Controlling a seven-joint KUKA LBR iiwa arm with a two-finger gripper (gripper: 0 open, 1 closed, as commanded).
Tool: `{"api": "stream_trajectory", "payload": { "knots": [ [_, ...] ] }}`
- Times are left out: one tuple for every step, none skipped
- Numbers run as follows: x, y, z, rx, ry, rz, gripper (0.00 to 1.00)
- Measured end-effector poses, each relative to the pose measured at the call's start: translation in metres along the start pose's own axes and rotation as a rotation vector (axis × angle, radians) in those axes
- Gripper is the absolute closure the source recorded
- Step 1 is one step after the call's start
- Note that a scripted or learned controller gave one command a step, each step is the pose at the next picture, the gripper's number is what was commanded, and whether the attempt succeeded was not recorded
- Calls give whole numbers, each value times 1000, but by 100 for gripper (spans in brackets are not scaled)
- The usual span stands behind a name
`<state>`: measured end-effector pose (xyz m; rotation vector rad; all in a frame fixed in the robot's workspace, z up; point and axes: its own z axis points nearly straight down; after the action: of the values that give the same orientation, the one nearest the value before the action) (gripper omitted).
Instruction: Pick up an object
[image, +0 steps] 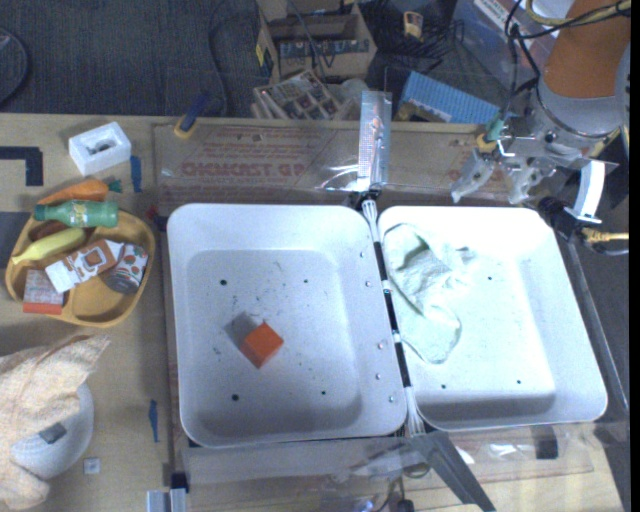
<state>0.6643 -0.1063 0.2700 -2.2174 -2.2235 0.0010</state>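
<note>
My claw (508, 178) hangs with its fingers spread apart, gripping nothing, over the far rim of the right bin (578, 330). The orange block (263, 344) lies well below-left of it in the left bin (190, 300); a pale cloth (425, 290) lies nearer, just below.

Yellow bowl (100, 305) of toy food

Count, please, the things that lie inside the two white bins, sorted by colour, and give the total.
Orange: 1, the cube in the left bin.
White: 1, the crumpled cloth in the right bin.
Total: 2.
</note>
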Motion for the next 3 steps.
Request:
{"api": "stream_trajectory", "payload": {
  "knots": [
    [89, -27, 85, -1, 0, -69, 0],
    [21, -13, 81, -6, -2, -17, 0],
    [-36, -2, 175, -3, -1, -19, 0]
  ]
}}
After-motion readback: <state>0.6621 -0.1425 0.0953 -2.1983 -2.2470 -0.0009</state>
